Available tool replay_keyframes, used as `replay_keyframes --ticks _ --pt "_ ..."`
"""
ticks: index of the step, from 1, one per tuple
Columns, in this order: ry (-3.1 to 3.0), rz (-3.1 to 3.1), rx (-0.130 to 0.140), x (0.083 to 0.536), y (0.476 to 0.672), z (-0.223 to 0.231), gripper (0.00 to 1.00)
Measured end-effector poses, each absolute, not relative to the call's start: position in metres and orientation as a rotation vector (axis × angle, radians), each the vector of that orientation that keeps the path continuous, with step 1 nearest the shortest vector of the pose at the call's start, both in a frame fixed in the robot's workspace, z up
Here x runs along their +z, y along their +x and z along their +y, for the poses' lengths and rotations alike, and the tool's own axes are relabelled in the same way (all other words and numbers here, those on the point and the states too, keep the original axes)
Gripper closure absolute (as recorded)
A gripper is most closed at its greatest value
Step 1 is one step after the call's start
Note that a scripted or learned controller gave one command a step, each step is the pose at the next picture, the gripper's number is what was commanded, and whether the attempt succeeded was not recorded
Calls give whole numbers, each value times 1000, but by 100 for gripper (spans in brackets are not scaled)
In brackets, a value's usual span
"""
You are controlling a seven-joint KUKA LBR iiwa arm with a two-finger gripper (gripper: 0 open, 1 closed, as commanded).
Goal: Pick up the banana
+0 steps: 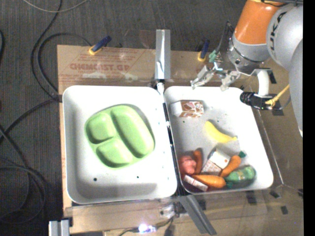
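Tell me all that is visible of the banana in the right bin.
The banana is small, plain yellow and smooth, perhaps a plastic toy. It is gently curved and lies flat on the floor of the right bin, near the middle, one end toward the upper left. It lies apart from the other items, and the gripper is above the bin's far rim.

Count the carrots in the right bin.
2. One carrot lies along the near edge of the right bin; another carrot leans slantwise just right of it. More may be hidden in the pile.
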State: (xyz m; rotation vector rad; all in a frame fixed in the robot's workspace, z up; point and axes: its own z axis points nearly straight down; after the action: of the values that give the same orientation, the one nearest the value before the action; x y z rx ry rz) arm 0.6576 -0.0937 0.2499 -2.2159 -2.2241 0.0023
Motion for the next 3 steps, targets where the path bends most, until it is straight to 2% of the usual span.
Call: replay_keyframes --ticks 1,2,3 --pt "-2231 -2208 6 120 614 -147 0" --pt "-2392 -2044 -12 90 603 -156 0" --pt "-2396 -2046 -11 99 603 -157 100"
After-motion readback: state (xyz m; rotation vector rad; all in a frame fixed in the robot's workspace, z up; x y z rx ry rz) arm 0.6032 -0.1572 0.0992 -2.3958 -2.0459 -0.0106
